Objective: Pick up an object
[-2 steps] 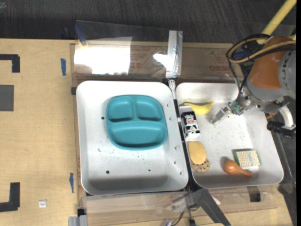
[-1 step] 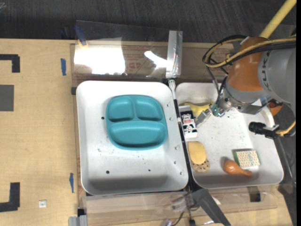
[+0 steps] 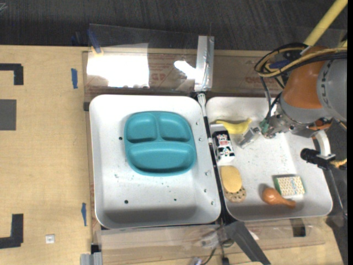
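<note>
Left bin (image 3: 105, 164): well to pincer's left; holds teal divided plate (image 3: 160, 142). Not in play as far as I can judge.
Right bin (image 3: 309, 203): pincer works over its back-left part; all small items lie in here.
Arm (image 3: 314, 93): reaches in from right, wrist low over right bin.
Banana (image 3: 234, 127): yellow, just left of pincer, close to tip. Likeliest target, judging by aim.
Card/box w/ red-black print (image 3: 223, 145): left and nearer the camera than pincer, by bin wall.
Tan oval item (image 3: 231, 178): well below pincer, on a cookie-like disc.
Green-white block (image 3: 290, 186): below and right of pincer, apart from it.
Orange piece (image 3: 274, 196): beside block, far from pincer.
Pincer (image 3: 246, 137): tip near bin floor; can't tell if spread or pressed; nothing seen between its tips.
Progress: approach looks done; grasp and lift both left. No obj off the floor yet.
</note>
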Robot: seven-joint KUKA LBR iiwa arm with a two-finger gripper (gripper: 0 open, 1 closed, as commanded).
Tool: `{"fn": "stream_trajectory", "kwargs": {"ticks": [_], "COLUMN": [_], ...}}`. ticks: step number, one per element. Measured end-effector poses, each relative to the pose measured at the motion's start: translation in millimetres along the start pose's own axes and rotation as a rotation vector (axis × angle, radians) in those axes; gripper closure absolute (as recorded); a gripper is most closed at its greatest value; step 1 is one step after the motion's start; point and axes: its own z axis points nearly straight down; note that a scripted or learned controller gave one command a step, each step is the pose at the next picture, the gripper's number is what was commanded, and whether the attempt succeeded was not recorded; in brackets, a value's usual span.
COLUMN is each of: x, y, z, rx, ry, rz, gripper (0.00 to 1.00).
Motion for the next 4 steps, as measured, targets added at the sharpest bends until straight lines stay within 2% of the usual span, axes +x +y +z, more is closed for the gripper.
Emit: {"fn": "stream_trajectory", "kwargs": {"ticks": [1, 2, 3, 4], "x": [20.9, 47.1, 34.1, -33.0], "y": [64.9, 77.4, 60.9, 40.2], "z": [-2.3, -102.2, -33.1, 1.3], "rx": [0.008, -0.005, -0.017, 0.009], "ry": [0.002, -0.003, -0.014, 0.008], "rz": [0.002, -0.443, -0.596, -0.223], "gripper": [0.0, 0.0, 0.0, 0.0]}}
